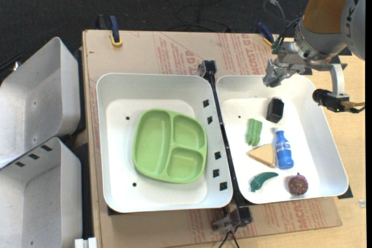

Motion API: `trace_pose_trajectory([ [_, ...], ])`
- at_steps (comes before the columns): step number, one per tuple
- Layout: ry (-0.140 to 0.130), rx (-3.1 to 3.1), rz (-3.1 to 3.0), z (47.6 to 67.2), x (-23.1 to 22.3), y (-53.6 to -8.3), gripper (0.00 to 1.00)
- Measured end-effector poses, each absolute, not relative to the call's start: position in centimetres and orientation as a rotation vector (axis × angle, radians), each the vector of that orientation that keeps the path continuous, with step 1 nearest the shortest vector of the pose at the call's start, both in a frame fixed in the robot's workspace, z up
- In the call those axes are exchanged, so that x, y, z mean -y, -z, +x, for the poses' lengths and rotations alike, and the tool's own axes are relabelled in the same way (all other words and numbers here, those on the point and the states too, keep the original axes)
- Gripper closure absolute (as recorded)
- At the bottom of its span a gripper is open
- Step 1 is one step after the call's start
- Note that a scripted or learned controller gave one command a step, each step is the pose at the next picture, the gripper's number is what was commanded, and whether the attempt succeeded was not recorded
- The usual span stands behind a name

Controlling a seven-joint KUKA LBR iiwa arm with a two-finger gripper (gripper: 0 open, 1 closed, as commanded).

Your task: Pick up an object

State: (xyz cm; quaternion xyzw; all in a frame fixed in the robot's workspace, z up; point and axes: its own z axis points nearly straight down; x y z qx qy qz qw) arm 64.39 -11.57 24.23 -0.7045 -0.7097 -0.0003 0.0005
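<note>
The right bin (328, 142) holds several small items: a black block (275, 110), a light green vegetable piece (254, 131), a blue bottle (283, 150), a tan sandwich wedge (263, 155), a dark green pepper (263, 179) and a dark red round fruit (297, 184). My gripper (273, 78) hangs over the bin's far edge, a little above and beyond the black block. Nothing is visible between its fingertips.
The left bin (116, 119) holds a green divided plate (170, 146). A black divider clamp (208, 68) sits between the bins. Two spare white bins (35, 101) lie off the bench at left. Clamps (115, 32) stand on the cardboard's far edge.
</note>
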Motion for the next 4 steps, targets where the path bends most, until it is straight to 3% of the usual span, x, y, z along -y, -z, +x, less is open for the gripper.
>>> trace_pose_trajectory([
  [3,-0.001,2.227,-2.214,62.4,-4.0,-24.6,1.00],
  [4,0.002,2.230,-2.213,63.4,-9.5,-23.4,1.00],
])
